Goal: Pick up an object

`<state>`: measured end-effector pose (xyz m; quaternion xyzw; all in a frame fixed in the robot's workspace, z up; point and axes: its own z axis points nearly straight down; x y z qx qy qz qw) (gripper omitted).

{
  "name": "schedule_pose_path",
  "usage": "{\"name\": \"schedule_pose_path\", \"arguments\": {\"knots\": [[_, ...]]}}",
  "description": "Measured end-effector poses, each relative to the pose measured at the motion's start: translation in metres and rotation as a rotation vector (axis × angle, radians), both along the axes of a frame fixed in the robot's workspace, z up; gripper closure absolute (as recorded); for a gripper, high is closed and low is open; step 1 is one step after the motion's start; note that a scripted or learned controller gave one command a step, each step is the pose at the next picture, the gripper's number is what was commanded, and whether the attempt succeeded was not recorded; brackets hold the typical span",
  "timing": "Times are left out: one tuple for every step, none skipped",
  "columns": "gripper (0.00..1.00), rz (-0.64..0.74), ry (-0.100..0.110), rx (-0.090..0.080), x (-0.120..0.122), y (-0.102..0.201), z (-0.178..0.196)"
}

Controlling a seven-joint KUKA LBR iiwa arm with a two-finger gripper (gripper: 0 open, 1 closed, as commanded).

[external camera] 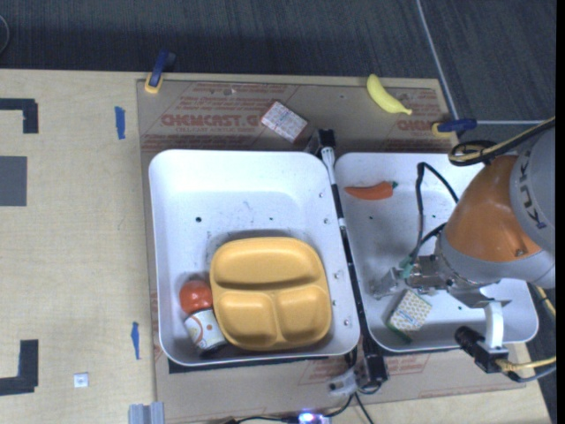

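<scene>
Hovering low in the right bin (521, 321), the gripper (399, 281) is seen beside a patterned packet (410, 310), finger state indiscernible; no object is lifted yet.

Red block lettering is showing on the brown cardboard sheet (221, 113) lying under both bins. Along its far edge, above the left bin, the printing is reading approximately "CHEMCAST", with further characters to the right too faint to resolve. A second fragment of the same red lettering is appearing at the far right corner of the sheet, partly covered and not legible. Dark letters are appearing on the grey arm casing (540, 197) at the right; they are looking like "KU", the remainder being cut off.
</scene>
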<state>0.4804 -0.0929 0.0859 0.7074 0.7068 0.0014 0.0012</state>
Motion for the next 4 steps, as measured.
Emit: {"name": "schedule_pose_path", "arguments": {"knots": [[0.0,0.0,0.0,-0.001,0.0,0.0003,0.0],[0.0,0.0,0.0,-0.001,0.0,0.0004,-0.0001],[0.0,0.0,0.0,-0.001,0.0,0.0006,-0.0001],[0.0,0.002,0.0,0.0,0.0,-0.0022,0.0]]}}
